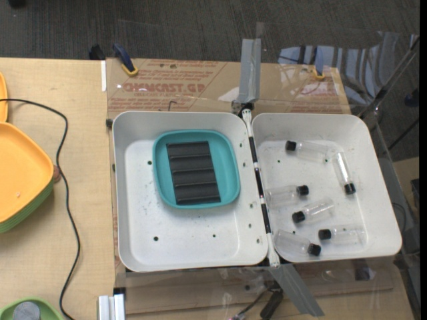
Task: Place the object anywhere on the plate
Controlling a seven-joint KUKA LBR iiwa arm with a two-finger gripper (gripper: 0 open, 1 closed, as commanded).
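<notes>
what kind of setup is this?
Likely a lab bench for robot pick-and-place tests: two white bins taped to cardboard, clear capped vials in the right one, a teal plate in the left.

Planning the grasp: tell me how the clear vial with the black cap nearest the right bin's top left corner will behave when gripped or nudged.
The vial lies on its side and looks cylindrical, so it will probably roll if nudged. Its clear, smooth-looking wall may slip between fingers. It looks empty, so likely light.
</notes>
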